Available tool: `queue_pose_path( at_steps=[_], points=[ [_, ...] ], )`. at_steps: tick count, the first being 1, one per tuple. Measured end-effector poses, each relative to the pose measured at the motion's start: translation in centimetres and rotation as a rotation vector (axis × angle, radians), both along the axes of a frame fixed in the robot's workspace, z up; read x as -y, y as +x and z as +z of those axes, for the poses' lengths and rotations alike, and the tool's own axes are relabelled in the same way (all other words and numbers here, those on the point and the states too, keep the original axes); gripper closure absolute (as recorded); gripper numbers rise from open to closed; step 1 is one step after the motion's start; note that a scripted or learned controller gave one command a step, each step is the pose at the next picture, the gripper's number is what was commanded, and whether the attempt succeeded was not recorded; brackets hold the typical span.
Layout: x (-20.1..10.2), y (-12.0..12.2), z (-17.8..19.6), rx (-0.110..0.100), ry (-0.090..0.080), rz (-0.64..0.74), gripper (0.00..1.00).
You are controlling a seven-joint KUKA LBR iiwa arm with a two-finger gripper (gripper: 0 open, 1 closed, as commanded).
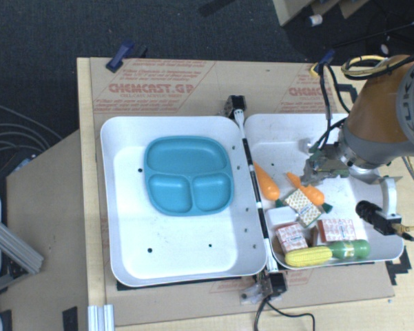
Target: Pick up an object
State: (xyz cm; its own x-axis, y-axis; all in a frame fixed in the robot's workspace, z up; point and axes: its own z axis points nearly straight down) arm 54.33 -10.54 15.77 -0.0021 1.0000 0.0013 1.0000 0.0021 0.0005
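The tool [315, 173] hangs low in the right bin [279, 131], and the nearest candidate is the carrot [308, 189] lying just below and slightly left of it, close enough that contact looks likely, though I cannot tell whether it touches. Nothing shows between the tool's tips, and whether the tool stands open or closed I cannot tell from this angle. Tucked against the carrot's lower left edge is a checkered packet [301, 206], tilted, and further left of the tool lies a second carrot [265, 180] by the bin's dividing wall.

Here's the worry: the pile is crowded. If the tool closes off-centre on that slim, rounded carrot, it could roll or squirt sideways into the packet. A deeper push could catch the packet's edge instead and lift two things or neither.

Well below the tool sit the small boxes [292, 236], the corn cob [307, 256] and a green piece [352, 249] along the bin's near rim, safe from this attempt. Far to the tool's left, the blue divided plate [189, 174] rests in the left bin [122, 205] on the tabletop [158, 88].
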Motion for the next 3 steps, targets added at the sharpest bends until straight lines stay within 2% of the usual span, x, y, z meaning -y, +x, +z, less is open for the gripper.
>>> queue_pose_path(
  at_steps=[1,2,3],
  points=[
    [-5.1,1.3,5.3,0.0,-0.001,-0.001,1.0],
    [-5.1,1.2,5.3,-0.001,-0.001,-0.001,0.0],
    [-0.9,0.4,-2.8,-0.004,-0.001,-0.003,0.0]
  ],
)
